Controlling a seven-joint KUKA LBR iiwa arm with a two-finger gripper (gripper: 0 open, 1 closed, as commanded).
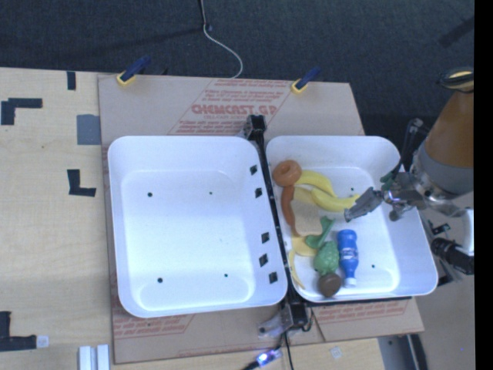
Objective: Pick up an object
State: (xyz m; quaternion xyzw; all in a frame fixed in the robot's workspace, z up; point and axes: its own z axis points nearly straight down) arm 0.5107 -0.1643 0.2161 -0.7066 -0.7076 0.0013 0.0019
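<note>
Over the right bin (385, 149), reaching in from the right: grey arm with orange band, gripper (360, 205) low above the bin's middle, close beside the yellow banana's right end. Whether open or closed, impossible to tell; nothing visibly between the tips. Heaped along the right bin's left half: an orange-brown curved piece (287, 177) with a ring-like top at the far left, against the dividing wall; a yellow banana (322, 191) just right of it, running toward the gripper; a pale yellow piece (297, 247) nearer, along the left wall; a green leafy item (325, 251) touching it; a blue bottle with white cap (347, 254) just right of the green item, lying lengthwise near-to-far; a small brown round thing (330, 284) at the near edge, touching both green item and bottle. To the left, the left bin (123, 206), white, side by side with the right one, black clips along the shared wall. Beneath both, a cardboard sheet (223, 110) with red print, clamped at the far edge by two blue-and-yellow clamps (132, 70).
</note>
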